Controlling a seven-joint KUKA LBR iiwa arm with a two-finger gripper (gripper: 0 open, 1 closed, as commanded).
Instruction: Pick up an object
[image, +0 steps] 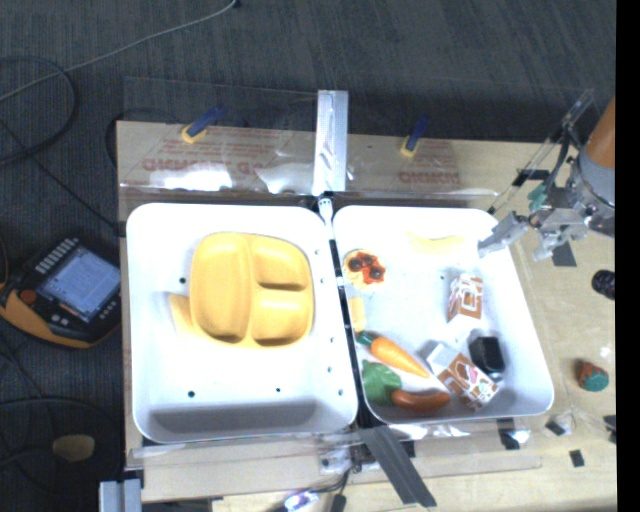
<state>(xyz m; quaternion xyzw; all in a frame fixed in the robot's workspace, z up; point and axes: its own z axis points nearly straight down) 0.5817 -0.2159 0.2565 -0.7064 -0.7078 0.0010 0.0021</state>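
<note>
While the arm (600, 150) reaches in over the bench's right edge, its gripper (545, 225) hangs just above the upper right corner of the right bin (525, 330), near the rim, with nothing seen between its parts; whether it is spread or closed cannot be told from this slant.

Inside the right bin lie the things to pick from. A small round piece with red and dark spots (365, 266) sits at the upper left corner, close to the wall shared with the other bin. A pale yellow flat piece (435, 240) lies along the far wall. A small red-and-white carton (466, 297) stands toward the right wall, about midway down. Below it a black block (487, 353) rests near the lower right corner, touching or just beside a second printed red-and-white box (468, 378). A toy carrot (393, 351) lies slantwise near the left wall, with a green piece (380, 382) just below it and a brownish sausage-like piece (420, 401) along the near wall.

The left bin (150, 300) holds a yellow divided tray (250, 288), turned at a slight tilt and lying toward the bin's far half.

Off the bench's left edge, on the dark floor, lies a handheld pendant with a screen (70, 290).
</note>
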